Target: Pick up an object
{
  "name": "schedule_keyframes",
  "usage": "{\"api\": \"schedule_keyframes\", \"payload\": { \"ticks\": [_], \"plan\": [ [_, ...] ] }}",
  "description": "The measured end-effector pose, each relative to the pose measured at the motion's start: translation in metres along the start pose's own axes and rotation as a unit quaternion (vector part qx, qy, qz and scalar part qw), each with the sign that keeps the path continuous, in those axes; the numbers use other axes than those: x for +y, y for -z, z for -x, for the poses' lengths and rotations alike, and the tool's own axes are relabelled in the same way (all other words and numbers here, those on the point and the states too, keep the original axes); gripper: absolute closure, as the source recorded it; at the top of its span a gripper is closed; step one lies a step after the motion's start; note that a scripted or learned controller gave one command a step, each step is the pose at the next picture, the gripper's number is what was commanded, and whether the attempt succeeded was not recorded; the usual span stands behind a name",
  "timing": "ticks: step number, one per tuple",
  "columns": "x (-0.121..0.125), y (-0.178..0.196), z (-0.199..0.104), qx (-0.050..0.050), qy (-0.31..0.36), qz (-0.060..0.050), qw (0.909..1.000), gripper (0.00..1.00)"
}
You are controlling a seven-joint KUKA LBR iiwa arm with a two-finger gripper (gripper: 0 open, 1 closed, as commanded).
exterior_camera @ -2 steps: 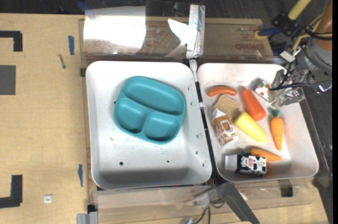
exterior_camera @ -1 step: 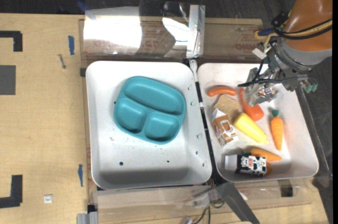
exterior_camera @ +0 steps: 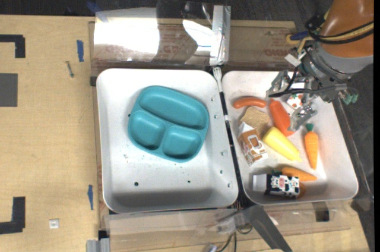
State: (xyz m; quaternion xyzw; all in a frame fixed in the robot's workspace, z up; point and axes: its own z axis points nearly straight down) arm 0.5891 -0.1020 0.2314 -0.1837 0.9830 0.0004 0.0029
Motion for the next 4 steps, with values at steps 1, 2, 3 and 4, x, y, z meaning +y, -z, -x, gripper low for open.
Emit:
{"api": "schedule_keyframes", "payload": {
  "ticks": [1,2,3,4],
  "plan": [
    [-0.060,-0.121,-0.019,0.004,0.042,0.002,0.9991,0.00],
    [-0.058,-0.136,-0.014,-0.005,-0.035,-0.003,0.9994,0.00],
    [-0.060,-0.141,-0.032,0.000,-0.116,-0.001,0.9932,0.00],
    [-0.060,-0.129,-0.029,-0.005,-0.115,-0.003,0.9933,1.00]
  ]
}}
